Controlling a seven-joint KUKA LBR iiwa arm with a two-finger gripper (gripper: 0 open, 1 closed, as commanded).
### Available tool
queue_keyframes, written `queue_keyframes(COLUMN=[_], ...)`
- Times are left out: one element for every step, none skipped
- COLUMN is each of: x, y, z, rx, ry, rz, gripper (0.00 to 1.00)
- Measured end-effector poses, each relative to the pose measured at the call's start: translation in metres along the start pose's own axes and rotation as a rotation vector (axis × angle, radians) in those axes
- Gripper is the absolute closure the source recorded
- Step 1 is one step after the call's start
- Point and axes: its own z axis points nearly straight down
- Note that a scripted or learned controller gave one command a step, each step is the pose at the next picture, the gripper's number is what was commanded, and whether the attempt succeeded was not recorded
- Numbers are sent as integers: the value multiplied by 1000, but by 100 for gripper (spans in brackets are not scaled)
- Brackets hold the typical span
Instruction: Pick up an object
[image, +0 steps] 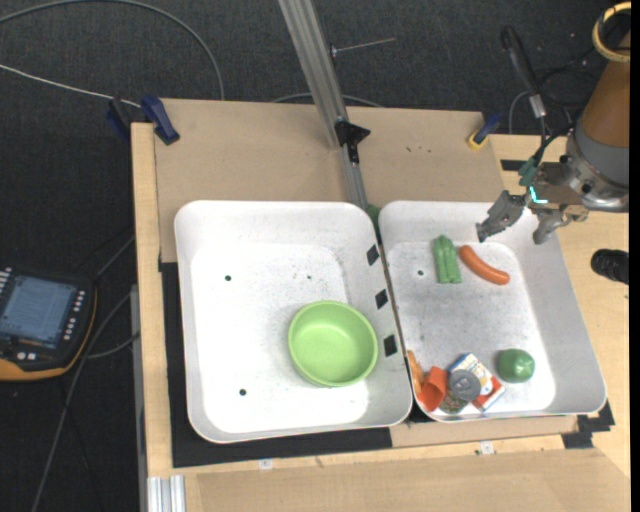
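My gripper (521, 224) hangs over the far right part of the right bin (545, 300), fingers spread apart with nothing between them. Just below and left of it lie an orange-red sausage-shaped piece (484, 267) and a green oblong piece (446, 259), side by side. At the bin's near edge sit a green ball (516, 365), a round grey can lid on a colourful packet (465, 384) and a small orange piece (433, 384). A light green bowl (332, 343) stands in the left bin (215, 300).
A metal pole (325, 85) slants down to the gap between the bins. Blue and yellow clamps (158, 118) hold the board's far corners. A handheld pendant (40, 315) lies off the bench at the left.
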Motion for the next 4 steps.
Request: queue_keyframes(x=[0, 1, 4, 7], y=[0, -3, 2, 9], z=[0, 63, 123, 181], rx=[0, 6, 6, 4], ry=[0, 1, 1, 1], rz=[0, 0, 0, 0], gripper=[0, 0, 0, 0])
